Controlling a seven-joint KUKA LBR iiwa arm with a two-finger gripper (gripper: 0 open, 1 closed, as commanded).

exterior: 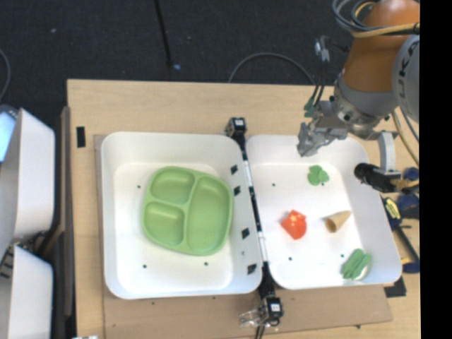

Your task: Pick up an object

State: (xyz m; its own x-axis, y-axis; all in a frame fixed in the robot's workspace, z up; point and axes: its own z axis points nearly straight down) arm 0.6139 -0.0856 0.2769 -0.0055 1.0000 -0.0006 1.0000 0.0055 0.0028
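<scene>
Green piece (318,175), right bin (282,274): approach step, nothing lifted yet.
Lies near the bin's back wall, just below and a little right of the jaws (308,145), apart from them; whether the jaws stand apart or together cannot be told. Next move, by judgement: shift slightly right, descend, close. Also in the bin: red piece (294,224), cone (337,221), green pod (356,264). Left bin: green tray (188,210).

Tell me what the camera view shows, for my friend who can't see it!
A grey and orange robot arm's tool hangs over the back of the right white bin, which holds a small green toy, a red toy, a tan cone and a green pod-shaped toy. The left bin holds a green divided plate.
</scene>
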